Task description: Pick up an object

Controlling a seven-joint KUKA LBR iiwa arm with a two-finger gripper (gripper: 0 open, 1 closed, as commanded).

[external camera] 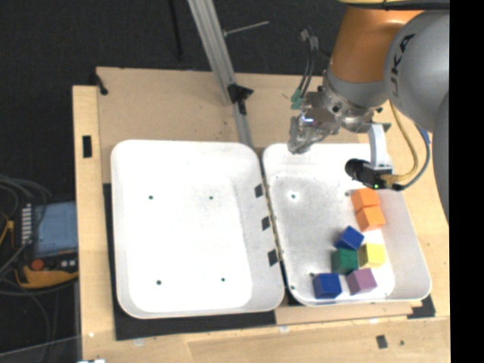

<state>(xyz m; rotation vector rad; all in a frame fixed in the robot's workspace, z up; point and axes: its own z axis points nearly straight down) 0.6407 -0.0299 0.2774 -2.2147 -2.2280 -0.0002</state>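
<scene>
Where blocks (pixel 355 254) cluster, right bin (pixel 302 225), seemingly six

Partial black lettering, seemingly "KU", marks the grey arm (pixel 423 59).

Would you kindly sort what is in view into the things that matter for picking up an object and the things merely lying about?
For the job:
gripper
right bin
orange block
two blue blocks
green block
yellow block
purple block

Lying about:
left bin
metal pole
cables and box beside the bench
</scene>
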